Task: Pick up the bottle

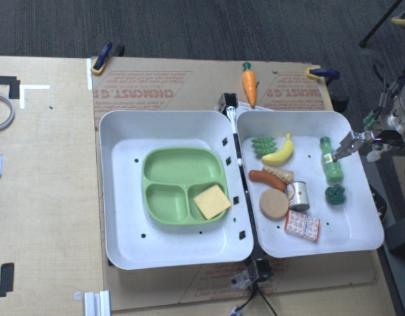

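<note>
White plastic forms both bins; the left bin (116, 196) holds a green divided tray (182, 186) with a yellow cheese slice (212, 201) in its lower-right compartment. My right bin (360, 232) carries green peas (263, 144), a banana (280, 152), a sausage (267, 179), a round cracker (274, 205), a small can (298, 195), a red packet (301, 226) and broccoli (334, 193). At three o'clock in that bin lies the bottle (330, 160), translucent green, long axis running twelve to six, cap toward twelve. My claw (353, 143) sits just beside it at the rim; how far it is open I cannot tell.
</note>
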{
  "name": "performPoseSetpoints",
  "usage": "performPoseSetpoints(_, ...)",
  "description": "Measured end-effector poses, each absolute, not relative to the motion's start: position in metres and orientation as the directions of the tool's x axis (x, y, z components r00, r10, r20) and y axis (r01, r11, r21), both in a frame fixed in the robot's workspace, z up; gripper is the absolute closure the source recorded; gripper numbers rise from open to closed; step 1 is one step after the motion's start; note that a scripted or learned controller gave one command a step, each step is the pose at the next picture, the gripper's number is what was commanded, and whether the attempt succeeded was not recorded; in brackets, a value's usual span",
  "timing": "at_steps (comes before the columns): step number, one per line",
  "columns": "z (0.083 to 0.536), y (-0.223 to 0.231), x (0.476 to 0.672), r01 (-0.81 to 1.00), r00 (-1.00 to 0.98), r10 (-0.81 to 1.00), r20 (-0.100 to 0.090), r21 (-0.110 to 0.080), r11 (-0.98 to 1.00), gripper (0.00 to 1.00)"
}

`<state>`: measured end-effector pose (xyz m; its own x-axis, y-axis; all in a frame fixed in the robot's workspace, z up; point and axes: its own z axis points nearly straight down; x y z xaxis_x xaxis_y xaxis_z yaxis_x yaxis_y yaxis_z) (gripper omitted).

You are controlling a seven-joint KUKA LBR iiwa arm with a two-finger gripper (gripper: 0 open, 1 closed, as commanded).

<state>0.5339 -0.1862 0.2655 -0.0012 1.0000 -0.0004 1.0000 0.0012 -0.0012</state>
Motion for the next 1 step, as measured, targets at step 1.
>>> performPoseSetpoints(1, 0.2749, -0.1865, 0.5343, 1.0, -0.003, 1.0, -0.002, -0.001, 0.003, 1.0)
